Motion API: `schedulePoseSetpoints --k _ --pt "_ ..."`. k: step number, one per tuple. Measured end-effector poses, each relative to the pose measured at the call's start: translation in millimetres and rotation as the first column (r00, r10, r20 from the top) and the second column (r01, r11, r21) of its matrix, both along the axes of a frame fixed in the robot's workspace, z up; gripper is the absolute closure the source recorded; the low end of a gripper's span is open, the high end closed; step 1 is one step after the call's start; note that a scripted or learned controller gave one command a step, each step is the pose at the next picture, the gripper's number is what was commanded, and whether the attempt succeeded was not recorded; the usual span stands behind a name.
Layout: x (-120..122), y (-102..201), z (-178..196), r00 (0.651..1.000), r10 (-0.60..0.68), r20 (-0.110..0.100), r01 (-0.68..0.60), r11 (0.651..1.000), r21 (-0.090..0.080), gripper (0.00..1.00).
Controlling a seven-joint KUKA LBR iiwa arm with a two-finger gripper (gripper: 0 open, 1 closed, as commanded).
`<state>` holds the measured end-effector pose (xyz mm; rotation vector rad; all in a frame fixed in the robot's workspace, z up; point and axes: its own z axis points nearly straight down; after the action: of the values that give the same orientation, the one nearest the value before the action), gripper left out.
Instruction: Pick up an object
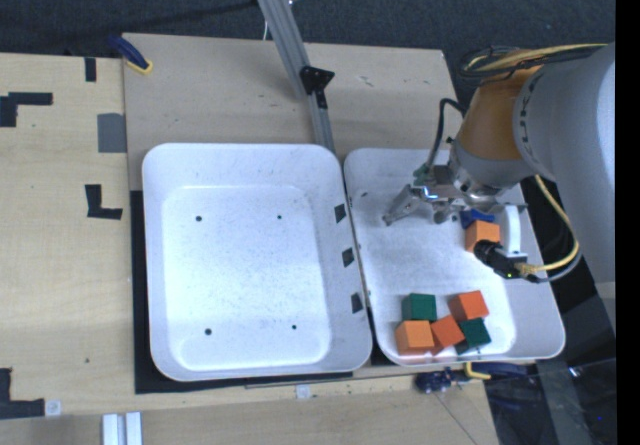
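Orange and green blocks [442, 321] cluster below the gripper [418, 201], which hangs spread wide and empty, poised to descend.

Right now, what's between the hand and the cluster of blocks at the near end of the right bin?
In the camera view, only bare white bin floor lies between the hand and the cluster of blocks.

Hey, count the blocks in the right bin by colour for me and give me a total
Orange blocks: 4
Green blocks: 2
Total: 6, all in the right bin
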<state>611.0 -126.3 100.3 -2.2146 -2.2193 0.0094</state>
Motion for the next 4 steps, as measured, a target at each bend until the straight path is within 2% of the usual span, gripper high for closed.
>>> schedulePoseSetpoints --k 1,2,4 --pt "-1 1 -9 1.000 0.000 0.005 0.000 1.000 -0.001 0.00" --pt "-1 1 1 1.000 0.001 0.005 -0.001 1.000 0.000 1.00" --pt "1 9 89 1.000 0.000 0.012 0.000 1.000 0.000 1.00"
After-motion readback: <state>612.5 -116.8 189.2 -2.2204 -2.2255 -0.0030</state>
